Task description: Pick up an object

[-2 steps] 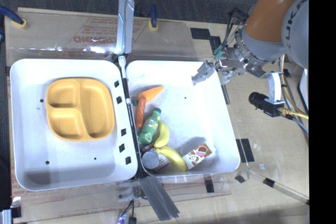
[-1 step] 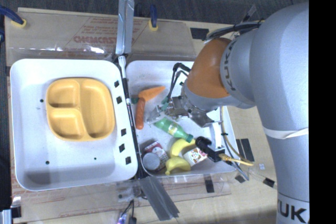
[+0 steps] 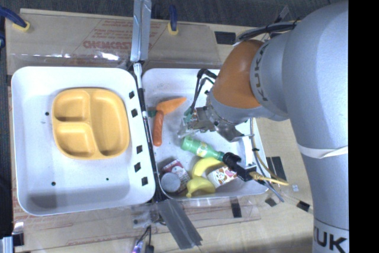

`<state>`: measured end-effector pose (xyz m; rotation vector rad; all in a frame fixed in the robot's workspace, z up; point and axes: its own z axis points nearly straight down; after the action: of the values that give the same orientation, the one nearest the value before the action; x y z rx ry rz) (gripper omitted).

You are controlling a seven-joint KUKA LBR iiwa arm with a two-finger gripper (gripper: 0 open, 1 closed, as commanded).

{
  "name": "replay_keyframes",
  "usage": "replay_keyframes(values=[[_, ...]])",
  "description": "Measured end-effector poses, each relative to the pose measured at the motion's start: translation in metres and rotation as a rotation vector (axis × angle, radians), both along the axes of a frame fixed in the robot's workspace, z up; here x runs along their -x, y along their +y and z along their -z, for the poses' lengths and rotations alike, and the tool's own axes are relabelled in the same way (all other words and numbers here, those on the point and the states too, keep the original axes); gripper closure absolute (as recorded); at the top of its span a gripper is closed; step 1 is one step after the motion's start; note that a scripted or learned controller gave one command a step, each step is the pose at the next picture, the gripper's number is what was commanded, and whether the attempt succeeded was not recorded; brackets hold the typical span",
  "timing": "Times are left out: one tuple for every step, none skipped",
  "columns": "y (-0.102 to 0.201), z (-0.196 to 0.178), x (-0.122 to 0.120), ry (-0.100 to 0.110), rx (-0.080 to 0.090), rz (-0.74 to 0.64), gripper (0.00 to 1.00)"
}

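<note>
Over the right bin [image 3: 172,83], the arm [image 3: 284,80] bends down; tool [image 3: 192,121] grip unclear.

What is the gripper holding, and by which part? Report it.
It cannot be told: the gripper sits low in the right bin, just above the green bottle, with nothing visibly in its grasp.

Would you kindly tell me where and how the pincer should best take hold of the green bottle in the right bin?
Probably across the middle of the green bottle, coming straight down. It lies on its side, body slanting toward the banana, so the fingers should close across its narrow width, clear of its neighbours.
</note>
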<state>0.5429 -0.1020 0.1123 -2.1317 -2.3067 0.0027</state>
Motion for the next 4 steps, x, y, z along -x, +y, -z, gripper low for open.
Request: replay_keyframes(values=[[-0.057, -0.008, 0.031, 0.003, -0.002, 0.219, 1.0], [-0.023, 0.014, 0.044, 0.004, -0.002, 0.438, 1.0], [0.036, -0.088, 0.039, 0.0, -0.002, 0.339, 1.0], [0.036, -0.088, 0.039, 0.001, -0.002, 0.339, 0.0]])
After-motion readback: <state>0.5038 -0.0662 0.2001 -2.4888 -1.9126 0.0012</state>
